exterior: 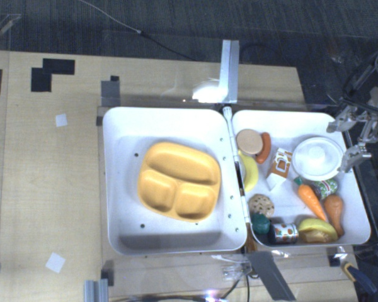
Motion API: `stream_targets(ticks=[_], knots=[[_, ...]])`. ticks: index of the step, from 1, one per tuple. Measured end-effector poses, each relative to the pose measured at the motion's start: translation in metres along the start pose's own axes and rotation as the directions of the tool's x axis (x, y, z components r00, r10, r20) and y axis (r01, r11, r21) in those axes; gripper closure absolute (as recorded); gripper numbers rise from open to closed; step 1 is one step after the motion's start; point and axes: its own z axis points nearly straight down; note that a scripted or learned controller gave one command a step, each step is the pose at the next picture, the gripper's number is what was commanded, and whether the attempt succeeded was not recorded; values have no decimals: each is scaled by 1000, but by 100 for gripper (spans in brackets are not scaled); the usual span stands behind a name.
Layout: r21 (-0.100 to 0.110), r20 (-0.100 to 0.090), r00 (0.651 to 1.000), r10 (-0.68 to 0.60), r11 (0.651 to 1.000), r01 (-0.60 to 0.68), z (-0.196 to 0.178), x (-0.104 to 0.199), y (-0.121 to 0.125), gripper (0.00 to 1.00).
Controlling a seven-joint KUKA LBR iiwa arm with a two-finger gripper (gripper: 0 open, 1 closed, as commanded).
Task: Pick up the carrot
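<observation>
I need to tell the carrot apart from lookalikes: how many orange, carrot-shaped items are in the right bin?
2. One carrot lies slanted just below the white bowl; a second, darker orange piece lies right of it near the right bin wall. Others may be hidden in the clutter.

The carrot (pixel 310 200) lies in the right bin (pixel 364 226), near the bowl (pixel 317 157).

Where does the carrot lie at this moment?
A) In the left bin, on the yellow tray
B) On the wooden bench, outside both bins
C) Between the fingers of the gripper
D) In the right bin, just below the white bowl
D: the carrot lies slanted on the floor of the right bin, just below the white bowl, among the other toy foods.
</observation>
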Motion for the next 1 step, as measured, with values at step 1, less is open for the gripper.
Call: stream_targets(ticks=[1], knots=[[-2,-8,1000,22,1000,-23,156,2,-15,0]])
